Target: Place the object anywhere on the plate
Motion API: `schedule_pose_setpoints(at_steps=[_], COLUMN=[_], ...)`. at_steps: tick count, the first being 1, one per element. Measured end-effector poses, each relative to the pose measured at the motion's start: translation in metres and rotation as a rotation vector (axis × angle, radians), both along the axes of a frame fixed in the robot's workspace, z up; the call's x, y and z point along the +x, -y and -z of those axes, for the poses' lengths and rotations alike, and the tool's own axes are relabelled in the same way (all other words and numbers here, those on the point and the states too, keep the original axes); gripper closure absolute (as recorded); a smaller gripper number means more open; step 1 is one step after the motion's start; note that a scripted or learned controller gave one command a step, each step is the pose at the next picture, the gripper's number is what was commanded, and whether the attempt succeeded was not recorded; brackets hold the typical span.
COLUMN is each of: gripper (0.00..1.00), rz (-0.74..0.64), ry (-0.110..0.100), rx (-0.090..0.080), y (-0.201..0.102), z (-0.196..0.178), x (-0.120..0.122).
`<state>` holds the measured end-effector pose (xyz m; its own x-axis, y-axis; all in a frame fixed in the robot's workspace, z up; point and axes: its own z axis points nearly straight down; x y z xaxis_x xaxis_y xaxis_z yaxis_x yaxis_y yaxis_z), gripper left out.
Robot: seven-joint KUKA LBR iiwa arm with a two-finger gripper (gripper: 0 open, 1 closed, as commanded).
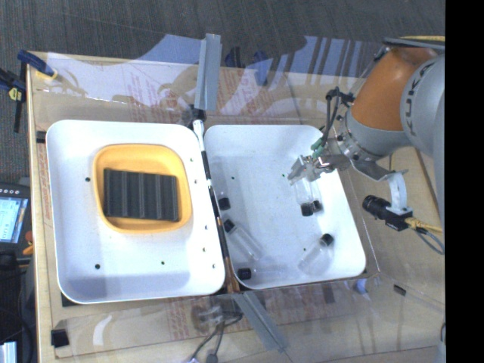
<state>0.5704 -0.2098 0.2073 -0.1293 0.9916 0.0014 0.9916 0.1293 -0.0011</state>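
A yellow plate with rounded corners lies in the left bin. A dark ribbed rectangular object rests flat on the middle of the plate. My gripper hangs over the upper right part of the right bin, far to the right of the plate. It is just above a small clear piece with a black end. The view is too small to show anything held in it.
Several small clear pieces with black ends lie scattered in the right bin, some along its left wall. The grey arm with its orange band reaches in from the right. A metal bar stands behind the bins.
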Motion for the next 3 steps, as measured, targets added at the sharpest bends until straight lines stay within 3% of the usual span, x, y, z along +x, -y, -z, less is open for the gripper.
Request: schedule_pose_setpoints(at_steps=[1, 2, 3], gripper=[1.00, 1.00, 1.00], rz=[-0.202, -0.374, -0.526], ry=[-0.005, 0.001, 0.001], rx=[0.001, -0.002, -0.001], y=[-0.061, -0.113, -0.162], z=[0.006, 0.007, 0.002], x=[-0.001, 0.033, 0.038])
